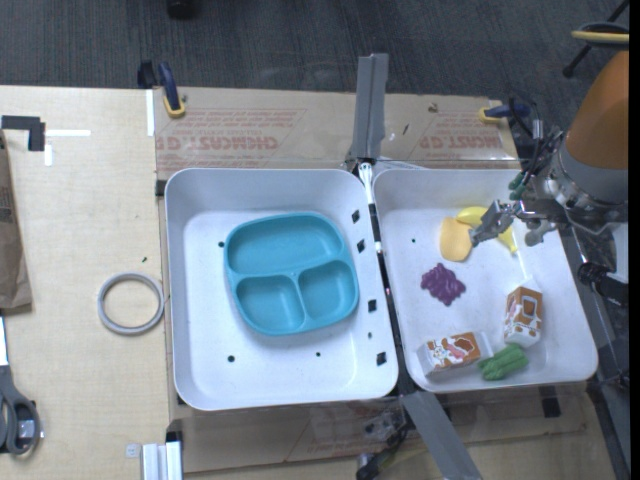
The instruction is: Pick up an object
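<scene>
Two shallow white plastic bins are set side by side on the bench: the left bin (190, 298) is occupied by a turquoise three-compartment plastic tray (290, 273), and the right bin (410, 208) holds several small items. The grey arm with the orange band (600, 128) is seen at the right edge, and its two-finger gripper (492, 226) is poised at a yellow, rounded toy food piece (458, 236) near the bin's back wall; whether its fingers are spread or closed cannot be told. This piece is judged light, smooth and possibly slippery, best taken across its narrower middle. Smaller items are noted nearer the front: a purple grape-like cluster (442, 284), two small printed cartons (524, 315) (455, 352), and a green vegetable-shaped toy (503, 363).
</scene>
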`<state>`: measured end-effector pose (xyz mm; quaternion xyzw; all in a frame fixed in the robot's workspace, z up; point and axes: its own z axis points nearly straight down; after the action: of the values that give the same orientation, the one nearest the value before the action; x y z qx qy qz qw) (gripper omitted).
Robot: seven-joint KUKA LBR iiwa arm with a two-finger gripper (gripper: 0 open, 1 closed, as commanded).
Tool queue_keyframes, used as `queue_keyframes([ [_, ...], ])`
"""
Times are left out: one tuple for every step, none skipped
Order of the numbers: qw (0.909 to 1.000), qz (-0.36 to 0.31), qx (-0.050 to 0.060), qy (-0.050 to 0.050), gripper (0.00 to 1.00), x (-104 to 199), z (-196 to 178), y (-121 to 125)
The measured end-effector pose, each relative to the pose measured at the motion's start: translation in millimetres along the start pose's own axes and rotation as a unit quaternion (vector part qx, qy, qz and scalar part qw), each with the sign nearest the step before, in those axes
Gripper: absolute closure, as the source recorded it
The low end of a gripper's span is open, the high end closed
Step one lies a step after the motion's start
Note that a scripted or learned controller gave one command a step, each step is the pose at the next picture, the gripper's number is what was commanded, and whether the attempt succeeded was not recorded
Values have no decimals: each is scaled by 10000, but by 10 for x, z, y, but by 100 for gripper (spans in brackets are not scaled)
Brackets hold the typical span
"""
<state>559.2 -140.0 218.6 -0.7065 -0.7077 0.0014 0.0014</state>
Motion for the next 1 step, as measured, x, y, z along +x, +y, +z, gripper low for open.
queue_keyframes([
  [9994,-343,-13,-9,0,-246,513,752],
])
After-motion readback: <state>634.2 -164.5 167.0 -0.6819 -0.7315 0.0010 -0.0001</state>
